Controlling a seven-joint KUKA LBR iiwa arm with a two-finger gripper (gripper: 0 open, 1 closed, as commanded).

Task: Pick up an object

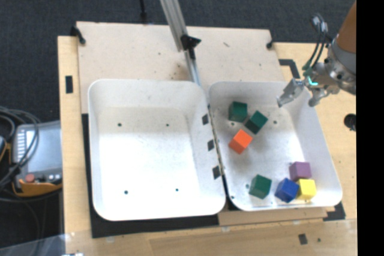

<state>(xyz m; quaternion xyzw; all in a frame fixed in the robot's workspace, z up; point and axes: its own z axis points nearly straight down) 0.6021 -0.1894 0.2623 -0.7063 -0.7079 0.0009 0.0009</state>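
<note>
At the near edge of the pale wooden desk sit two shallow white plastic bins side by side. The left bin has a speckled floor with a few dark dots. The right bin holds all the blocks.

Nearest the camera, along the right bin's front wall, a small green cube stands a little apart from a tight cluster: a blue cube touching a yellow cube, with a purple cube just behind them, touching or nearly touching both.

Further back, near the middle of the bin, an orange cube lies tilted, close to the wall shared with the left bin. Just behind it a dark green cube sits turned at an angle, and beside that, slightly further back, another green cube rests squarely. These two greens are nearly touching.

Over the far right corner of the right bin hangs the claw at the end of the grey arm, which comes in from the right with cables looped above it. Its two pale fingers are spread apart, and nothing lies between them. It sits well apart from every cube, nearest to the dark green pair.

Behind the bins a slanted aluminium pole rises from the desk's back panel.
</note>
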